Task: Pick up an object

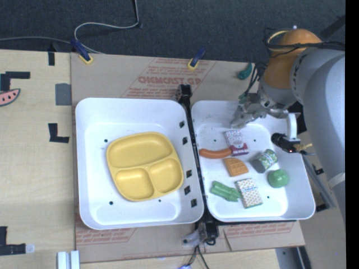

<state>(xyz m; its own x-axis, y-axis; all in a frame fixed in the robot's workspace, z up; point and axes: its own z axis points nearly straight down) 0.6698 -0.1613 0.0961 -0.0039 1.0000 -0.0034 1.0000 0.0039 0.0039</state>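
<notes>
Nearest to us, along the near side of the right-hand shallow white bin, we see a small patterned white packet with a green ridged pickle-like toy just to its left. Farther in lie a round green ball, a small grey-green can on its side, an orange cracker-like square, an orange-red toy sausage, and a white carton with a dark red band. All of these rest on the bin floor, so we judge that nothing has been picked yet and the whole lift is left to do.

Over the far part of that bin we find the metal two-finger gripper, pointing down and leftward, just beyond the white carton, which looks like the closest candidate. We cannot tell from this slant how the gripper is set, and we see no object in it, nor clear contact with the carton.

To the left, the other white bin carries a yellow three-compartment plastic tray, well apart from the gripper.
</notes>
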